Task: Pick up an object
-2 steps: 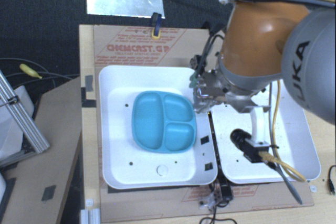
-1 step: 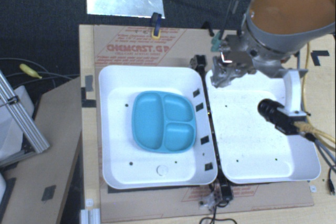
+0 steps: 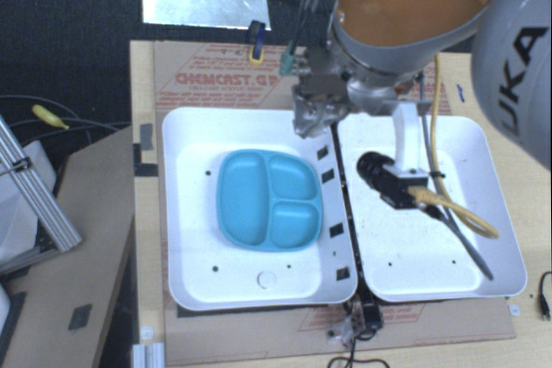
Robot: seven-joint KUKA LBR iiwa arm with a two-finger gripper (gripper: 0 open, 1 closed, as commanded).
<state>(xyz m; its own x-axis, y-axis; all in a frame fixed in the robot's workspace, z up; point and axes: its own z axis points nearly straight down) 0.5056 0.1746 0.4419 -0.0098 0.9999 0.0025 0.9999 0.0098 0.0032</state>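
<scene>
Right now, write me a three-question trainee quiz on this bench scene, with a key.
1. True or false: the hand holds the blue plate.
2. How many compartments does the plate have? A. two B. three C. five
3. Fill in: as the camera sees it, the plate lies in the ___ bin.

Key
1. False: the plate lies flat in its bin, apart from the hand.
2. B
3. left: it lies in the left bin.
</scene>
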